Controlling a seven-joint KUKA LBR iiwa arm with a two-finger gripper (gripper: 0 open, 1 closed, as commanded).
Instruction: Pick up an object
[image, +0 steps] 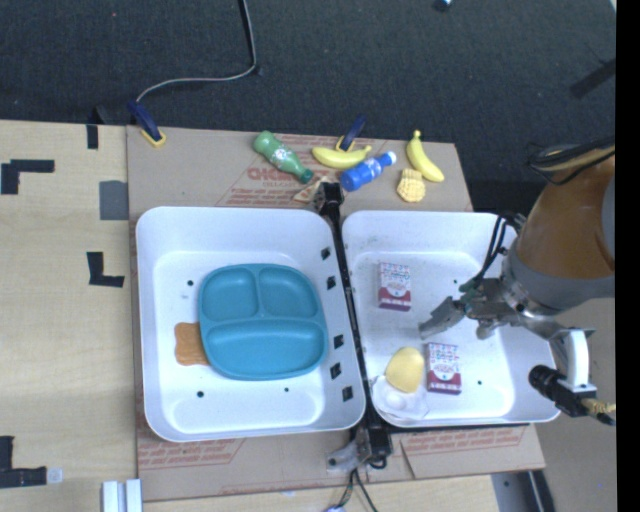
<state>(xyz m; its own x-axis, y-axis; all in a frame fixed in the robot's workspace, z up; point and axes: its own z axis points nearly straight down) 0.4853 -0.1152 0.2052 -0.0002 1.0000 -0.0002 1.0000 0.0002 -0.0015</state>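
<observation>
- The left bin is seen on the bench's cardboard sheet, with a blue divided plate lying flat in its middle.
- A tan piece shaped like toast is tucked against the plate's left edge, partly under it.
- Beyond the far rims of both bins, a row of small toys is laid on the cardboard: a green bottle, a yellow banana, a blue bottle, a yellow corn piece and a second banana.
- The right bin is set touching the left one along a black seam.
- In the right bin, a small red-and-white carton is placed towards the far left part of the floor.
- A yellow lemon-like object is found at the near left of that bin, resting on a clear wrapper, with a second red-and-white carton just beside it on the right.
- The gripper is held over the right bin, between the two cartons and to their right, its fingers spread apart with nothing between them.
- The arm is seen entering from the right, over the bin's right rim.
</observation>
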